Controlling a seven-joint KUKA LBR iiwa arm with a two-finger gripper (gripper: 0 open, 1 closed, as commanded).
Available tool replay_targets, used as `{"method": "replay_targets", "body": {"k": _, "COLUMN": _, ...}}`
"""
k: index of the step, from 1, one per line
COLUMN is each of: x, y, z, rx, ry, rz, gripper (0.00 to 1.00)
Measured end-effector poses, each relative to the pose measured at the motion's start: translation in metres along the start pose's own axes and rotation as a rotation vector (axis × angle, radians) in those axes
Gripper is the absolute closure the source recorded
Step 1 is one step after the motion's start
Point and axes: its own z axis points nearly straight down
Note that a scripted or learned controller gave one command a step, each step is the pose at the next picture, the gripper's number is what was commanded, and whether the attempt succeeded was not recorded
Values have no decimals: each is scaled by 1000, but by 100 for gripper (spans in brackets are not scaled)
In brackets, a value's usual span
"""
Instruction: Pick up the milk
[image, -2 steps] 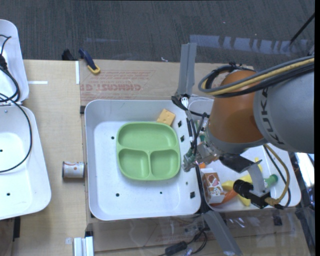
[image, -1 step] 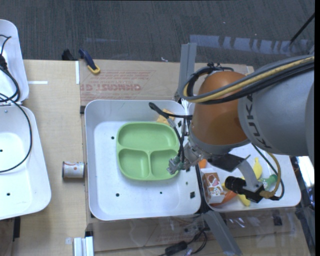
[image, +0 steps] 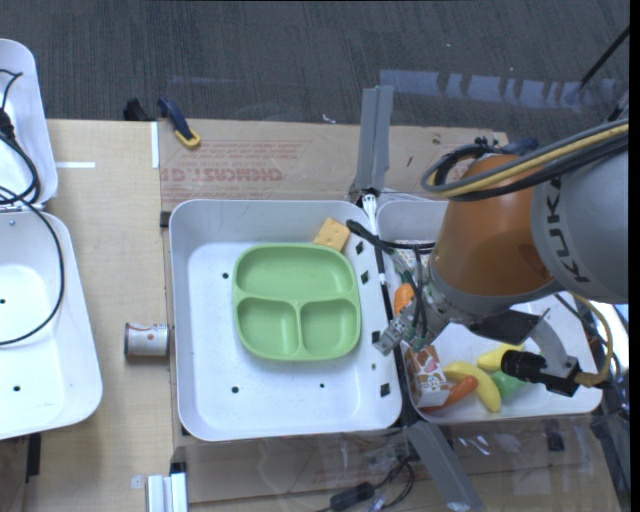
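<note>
The arm (image: 500, 250) reaches in from the right, its orange band low over the right bin (image: 590, 400). The gripper (image: 400, 330) hangs at that bin's left wall, close to the rim it shares with the left bin (image: 190, 330). How wide it stands, and whether it grips anything, I cannot tell.

The milk (image: 428, 378), a small carton, lies in the right bin's near left corner, just below the gripper and very close to it. A banana (image: 480, 385) lies just beside the carton. A green tray (image: 297, 300) sits in the left bin, with a yellow block (image: 331, 235) at its far edge.
</note>
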Motion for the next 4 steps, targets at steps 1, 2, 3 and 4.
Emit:
{"method": "replay_targets", "body": {"k": 1, "x": -11, "y": 5, "z": 0, "rx": -1, "ry": -1, "rz": 96, "gripper": 100}}
{"method": "replay_targets", "body": {"k": 2, "x": -1, "y": 0, "z": -35, "rx": -2, "ry": -2, "rz": 180, "gripper": 100}}
{"method": "replay_targets", "body": {"k": 3, "x": -2, "y": -1, "z": -34, "rx": -2, "ry": -2, "rz": 123, "gripper": 100}}
{"method": "replay_targets", "body": {"k": 4, "x": 18, "y": 15, "z": -30, "rx": 0, "ry": 0, "rz": 65, "gripper": 100}}
